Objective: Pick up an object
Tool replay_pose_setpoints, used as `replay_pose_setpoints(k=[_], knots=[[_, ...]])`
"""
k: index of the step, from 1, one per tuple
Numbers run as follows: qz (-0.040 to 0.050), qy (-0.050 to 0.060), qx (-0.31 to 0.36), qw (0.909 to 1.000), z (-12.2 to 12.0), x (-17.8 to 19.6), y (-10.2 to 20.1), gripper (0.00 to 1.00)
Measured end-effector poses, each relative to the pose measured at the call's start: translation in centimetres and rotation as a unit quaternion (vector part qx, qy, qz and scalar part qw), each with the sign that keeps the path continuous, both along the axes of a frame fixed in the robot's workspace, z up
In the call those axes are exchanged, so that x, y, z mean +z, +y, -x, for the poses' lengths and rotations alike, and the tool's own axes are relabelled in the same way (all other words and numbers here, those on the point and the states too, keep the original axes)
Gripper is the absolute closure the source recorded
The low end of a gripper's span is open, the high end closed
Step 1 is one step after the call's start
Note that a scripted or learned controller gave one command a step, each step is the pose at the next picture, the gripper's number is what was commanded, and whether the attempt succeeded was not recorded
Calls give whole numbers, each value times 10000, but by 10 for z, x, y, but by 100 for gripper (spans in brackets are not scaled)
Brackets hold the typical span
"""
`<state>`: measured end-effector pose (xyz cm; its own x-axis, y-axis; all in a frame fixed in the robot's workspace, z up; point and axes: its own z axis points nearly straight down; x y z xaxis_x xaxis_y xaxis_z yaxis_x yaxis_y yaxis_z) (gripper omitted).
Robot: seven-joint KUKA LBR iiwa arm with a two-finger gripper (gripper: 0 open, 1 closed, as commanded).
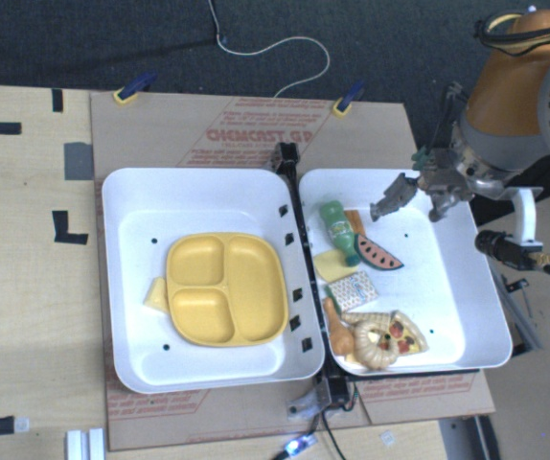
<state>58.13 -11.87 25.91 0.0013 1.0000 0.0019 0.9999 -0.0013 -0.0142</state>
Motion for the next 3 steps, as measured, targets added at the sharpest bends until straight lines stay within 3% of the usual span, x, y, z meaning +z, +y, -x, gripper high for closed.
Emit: replay_pose_setpoints(k=[1,3], knots=[[7,-61,15,10000,-2,7,0,0],[8,-30,10,10000,6,-121,2,0]])
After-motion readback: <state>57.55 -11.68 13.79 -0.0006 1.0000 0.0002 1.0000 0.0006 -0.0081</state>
